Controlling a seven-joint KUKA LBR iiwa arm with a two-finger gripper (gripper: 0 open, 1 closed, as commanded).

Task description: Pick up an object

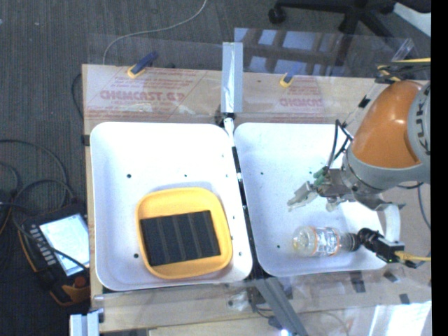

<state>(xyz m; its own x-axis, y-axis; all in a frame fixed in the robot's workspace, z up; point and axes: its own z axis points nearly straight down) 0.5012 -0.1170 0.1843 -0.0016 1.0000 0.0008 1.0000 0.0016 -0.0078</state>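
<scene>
Evidently light, smooth and crushable, the clear plastic bottle (pixel 322 241) suits a mid-body grasp; gripper (pixel 302 194) fingers stand apart, empty, above it.

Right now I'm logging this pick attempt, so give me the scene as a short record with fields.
left bin: holds a yellow tray with a dark ribbed insert
right bin: holds a clear plastic bottle lying on its side near the front
gripper: above the right bin, behind the bottle
held object: none seen between its fingers
</scene>
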